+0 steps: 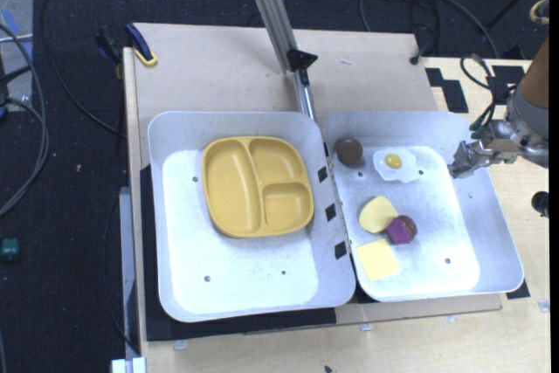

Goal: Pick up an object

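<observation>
In the right bin (489, 214) sit five small things: a brown ball (349, 151) near the upper left corner, a toy fried egg (396, 162) just beside it, a yellow rounded piece (377, 213) touching a purple piece (401, 230) in the middle, and a flat yellow square (377, 259) just below them, close to the bin's left wall. None of them is lifted; all rest on the bin floor.

The pincer (465, 159) hangs over the right bin's upper right rim, well apart from every object, the egg being nearest. Whether it is wide or narrow can't be made out from this angle. Nothing is seen in it. The arm (533, 105) comes in from the right, its wrist bent toward the bin.

The bin's right half and lower right corner lie open, with bare floor between the pincer and the cluster.

The left bin (175, 275) carries a yellow divided plate (258, 185) with bare floor around it. Both bins rest on the surface (218, 65), their inner edges overlapping.
</observation>
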{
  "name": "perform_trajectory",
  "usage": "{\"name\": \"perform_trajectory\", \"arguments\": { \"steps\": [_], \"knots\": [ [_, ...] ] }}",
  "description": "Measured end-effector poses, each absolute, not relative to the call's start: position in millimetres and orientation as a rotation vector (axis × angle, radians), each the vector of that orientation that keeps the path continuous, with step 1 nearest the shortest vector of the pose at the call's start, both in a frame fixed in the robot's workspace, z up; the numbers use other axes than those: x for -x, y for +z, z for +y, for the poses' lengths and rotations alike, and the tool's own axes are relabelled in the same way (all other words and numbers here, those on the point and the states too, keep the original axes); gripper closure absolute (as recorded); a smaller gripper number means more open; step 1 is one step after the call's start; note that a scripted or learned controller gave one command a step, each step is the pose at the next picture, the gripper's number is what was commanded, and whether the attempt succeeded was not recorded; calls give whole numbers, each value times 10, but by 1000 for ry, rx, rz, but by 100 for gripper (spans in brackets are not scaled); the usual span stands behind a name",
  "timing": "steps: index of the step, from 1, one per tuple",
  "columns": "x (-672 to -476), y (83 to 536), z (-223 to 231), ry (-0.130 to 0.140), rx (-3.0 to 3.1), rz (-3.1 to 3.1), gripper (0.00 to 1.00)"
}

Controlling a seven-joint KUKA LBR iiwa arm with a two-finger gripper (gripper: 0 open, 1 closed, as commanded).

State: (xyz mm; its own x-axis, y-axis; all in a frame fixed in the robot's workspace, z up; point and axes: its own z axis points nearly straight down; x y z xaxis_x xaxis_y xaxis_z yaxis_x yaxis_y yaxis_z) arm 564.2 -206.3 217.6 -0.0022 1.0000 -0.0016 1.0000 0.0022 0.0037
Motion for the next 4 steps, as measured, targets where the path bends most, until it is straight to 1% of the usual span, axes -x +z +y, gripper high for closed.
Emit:
{"name": "perform_trajectory", "arguments": {
  "steps": [1, 2, 3, 4],
  "knots": [
    [-5732, 2297, -1557, 4, -2211, 2229, 100],
    [-5823, 2196, -1006, 2, -2213, 2232, 100],
    [-5973, 2145, -410, 3, -2211, 2232, 100],
    [-6101, 2101, 87, 3, -2212, 2230, 100]
  ]
}}
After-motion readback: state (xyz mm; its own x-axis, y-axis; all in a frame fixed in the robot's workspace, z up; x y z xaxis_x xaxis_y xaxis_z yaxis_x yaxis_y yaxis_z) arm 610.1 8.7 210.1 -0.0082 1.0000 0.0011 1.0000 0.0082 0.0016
